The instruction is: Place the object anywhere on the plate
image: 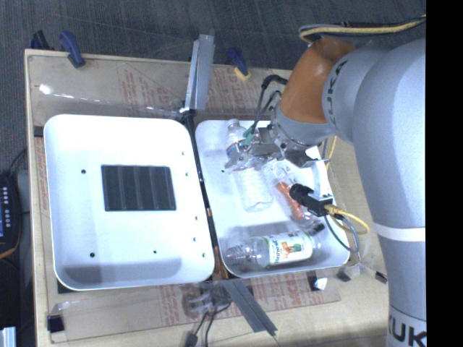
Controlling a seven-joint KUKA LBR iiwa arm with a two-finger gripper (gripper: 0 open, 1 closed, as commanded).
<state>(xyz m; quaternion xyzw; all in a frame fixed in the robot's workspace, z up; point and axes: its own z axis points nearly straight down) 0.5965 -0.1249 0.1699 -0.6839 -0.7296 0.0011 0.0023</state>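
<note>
1. Nearest me, along the near wall of the right bin (334, 260), lies a clear plastic bottle (271, 251) on its side, labelled at mid-body, cap end pointing left.
2. A second clear bottle (255, 186) lies mid-bin, just below the gripper (246, 152); it is transparent and hard to outline, and a third clear form at the far end (234, 131) may be another bottle. I cannot confirm.
3. An orange item (288, 196) rests right of the mid-bin bottle, partly under black fittings and cable; its nature is unclear.
4. Gripper condition: positioned low over the far half of the right bin, above the mid-bin bottle. I cannot tell how far it is spread or whether it has hold of anything.
5. Left bin (65, 194): one dark ribbed rectangular panel (138, 188) lies at its centre. I judge this to be the plate target, though that is my reading only.
6. Handling judgement: the bottles look light, thin-walled, smooth and apt to roll or slip. I would take hold across the body at mid-length, square to the long axis, with moderate squeeze, since the walls will likely give.
7. Count: two bins, two bottles certain, one possible third, one orange item, one dark panel, one arm.
</note>
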